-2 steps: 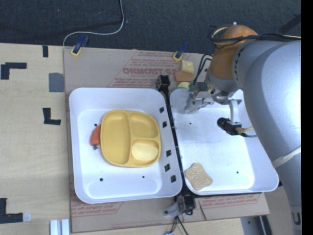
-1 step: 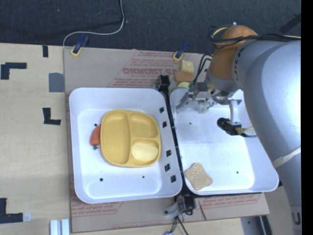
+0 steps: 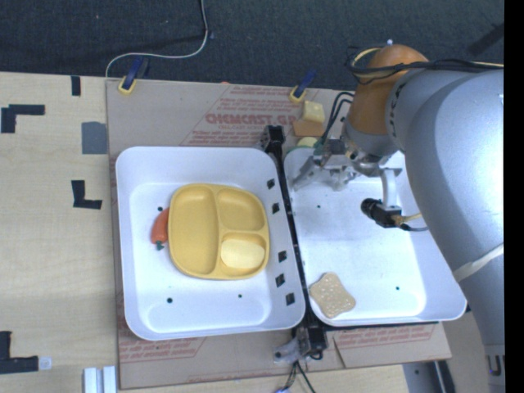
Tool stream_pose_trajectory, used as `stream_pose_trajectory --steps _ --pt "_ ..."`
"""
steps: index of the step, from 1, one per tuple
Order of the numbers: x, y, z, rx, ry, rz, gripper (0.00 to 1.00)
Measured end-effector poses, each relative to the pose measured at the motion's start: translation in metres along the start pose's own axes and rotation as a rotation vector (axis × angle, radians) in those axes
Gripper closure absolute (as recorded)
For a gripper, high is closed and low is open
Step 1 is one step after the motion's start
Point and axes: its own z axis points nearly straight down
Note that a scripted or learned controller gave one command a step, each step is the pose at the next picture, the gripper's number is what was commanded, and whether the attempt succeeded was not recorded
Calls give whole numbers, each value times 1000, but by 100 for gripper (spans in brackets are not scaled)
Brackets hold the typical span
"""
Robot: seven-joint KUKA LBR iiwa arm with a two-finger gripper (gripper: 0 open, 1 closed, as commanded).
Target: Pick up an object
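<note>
My gripper (image 3: 326, 167) hangs over the far left corner of the right bin (image 3: 409, 278), under the orange-banded wrist. A tan, speckled cracker (image 3: 332, 294) lies in that bin's near left corner, well away from the gripper. In the left bin (image 3: 139, 301) a yellow divided plate (image 3: 205, 219) holds a pale yellow piece (image 3: 243, 253) in its near right compartment. An orange-red piece (image 3: 159, 228) lies against the plate's left rim, partly hidden by it.
Beyond the right bin's far left corner sit a tan block (image 3: 309, 121) and a small pale green thing (image 3: 304, 142), close to the gripper. A black divider (image 3: 282, 219) runs between the bins. The grey arm covers the right bin's right side.
</note>
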Motion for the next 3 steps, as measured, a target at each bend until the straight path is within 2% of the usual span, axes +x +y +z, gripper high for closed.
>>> stream_pose_trajectory --steps 1,2,3 --pt "1 -20 2 -1 2 1 0" --pt "-11 1 2 -3 3 0 0" --pt "-10 1 -8 -2 2 -1 100"
